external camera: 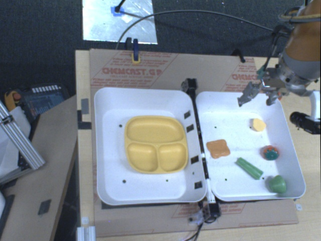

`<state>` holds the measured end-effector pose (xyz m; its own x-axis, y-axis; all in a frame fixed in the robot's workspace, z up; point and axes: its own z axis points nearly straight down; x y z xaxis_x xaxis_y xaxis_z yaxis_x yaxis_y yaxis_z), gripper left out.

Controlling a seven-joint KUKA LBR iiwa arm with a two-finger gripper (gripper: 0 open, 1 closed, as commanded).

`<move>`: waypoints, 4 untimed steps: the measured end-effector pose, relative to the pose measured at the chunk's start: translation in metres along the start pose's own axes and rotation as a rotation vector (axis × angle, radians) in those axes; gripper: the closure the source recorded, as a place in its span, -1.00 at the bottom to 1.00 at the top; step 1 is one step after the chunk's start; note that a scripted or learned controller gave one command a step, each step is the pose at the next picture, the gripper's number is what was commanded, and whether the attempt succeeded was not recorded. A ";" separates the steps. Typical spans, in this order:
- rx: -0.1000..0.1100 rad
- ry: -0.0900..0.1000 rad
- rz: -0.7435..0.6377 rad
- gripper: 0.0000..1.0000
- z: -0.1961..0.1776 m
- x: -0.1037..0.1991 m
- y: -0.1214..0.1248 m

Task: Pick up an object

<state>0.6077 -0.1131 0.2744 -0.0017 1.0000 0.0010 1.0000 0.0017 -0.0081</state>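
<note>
Seen from above the bench, a grey arm with an orange band reaches in over the far right corner of the right bin (296, 172), its gripper (257, 95) hanging with both fingers spread apart and nothing between them. A black clip strip (196, 134) runs down the seam where the two shallow white bins meet, and a dark cable (200, 14) arcs across the black floor beyond, past a crinkled silver sheet (119, 13); neither lies between the gripper and the bin floor. The right bin holds five small objects, all well clear of the fingers: a pale yellow disc (258, 125) nearest the gripper, a flat orange piece (218, 148) toward the seam, a teal and red ball (270, 153) by the right wall, a green stick (249, 168) lying at a slant, and a rounded green lump (277, 184) in the near corner. The left bin (108, 134) carries a glossy yellow tray (156, 144) with three moulded compartments. Both bins sit on printed brown cardboard (150, 67).
</note>
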 end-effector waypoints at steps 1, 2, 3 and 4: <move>-0.010 -0.001 -0.002 -1.00 -0.006 0.000 0.002; -0.007 -0.001 0.001 -1.00 0.036 -0.002 0.000; -0.006 -0.001 0.001 -1.00 0.078 0.001 0.000; -0.005 -0.001 0.001 -1.00 0.140 -0.002 0.003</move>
<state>0.6095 -0.1149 0.1341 -0.0004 1.0000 0.0002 1.0000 0.0004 -0.0032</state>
